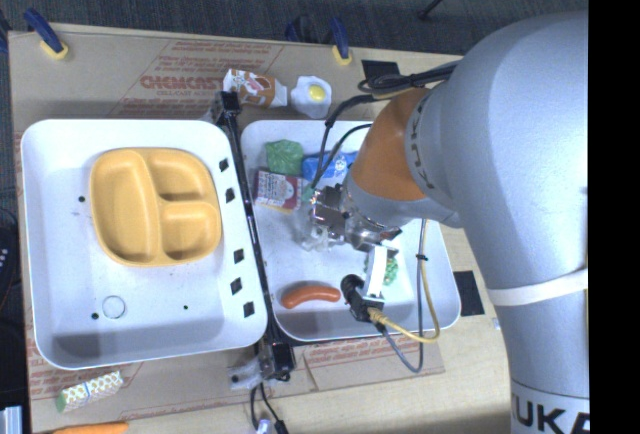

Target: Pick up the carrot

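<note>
End effector point(325, 220) hung low in right bin point(440, 307); grip state unreadable. Carrot point(310, 296), smooth orange, elongated, lay just below it, apart. Yellow moulded divided tray point(155, 202) far left. Cardboard point(200, 72) print: "CHEMCAST".

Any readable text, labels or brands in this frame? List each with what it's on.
"UKA": white letters on the grey robot arm, cut off by the frame edge.
Red print on the brown cardboard sheet behind the bins: blurred, unreadable.
Red-and-white food packet in the right white bin: print too small to read.
</note>
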Robot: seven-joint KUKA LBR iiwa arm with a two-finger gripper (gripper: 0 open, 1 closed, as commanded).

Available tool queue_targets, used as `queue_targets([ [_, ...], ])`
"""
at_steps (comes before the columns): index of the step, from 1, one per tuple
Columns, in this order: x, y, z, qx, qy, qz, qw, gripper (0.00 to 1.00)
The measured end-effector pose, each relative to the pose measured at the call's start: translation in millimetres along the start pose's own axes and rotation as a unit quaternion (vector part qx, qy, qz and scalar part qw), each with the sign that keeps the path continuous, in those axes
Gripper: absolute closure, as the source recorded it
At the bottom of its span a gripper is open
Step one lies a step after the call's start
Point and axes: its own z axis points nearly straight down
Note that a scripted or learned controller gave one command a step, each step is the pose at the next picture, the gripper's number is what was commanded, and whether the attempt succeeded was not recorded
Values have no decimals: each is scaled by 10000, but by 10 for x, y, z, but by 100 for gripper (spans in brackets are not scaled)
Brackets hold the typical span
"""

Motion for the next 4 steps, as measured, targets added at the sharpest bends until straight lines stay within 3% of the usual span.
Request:
queue_targets([
  [1, -658, 306, -1122, -26, -4, 97, 9999, 100],
  [2, -924, -22, -2251, -31, -10, -1020, 9948, 100],
  [3, -1200, -229, -2666, -38, -13, -1764, 9843, 100],
  [4, -1253, -213, -2522, -21, -13, -1802, 9836, 100],
])
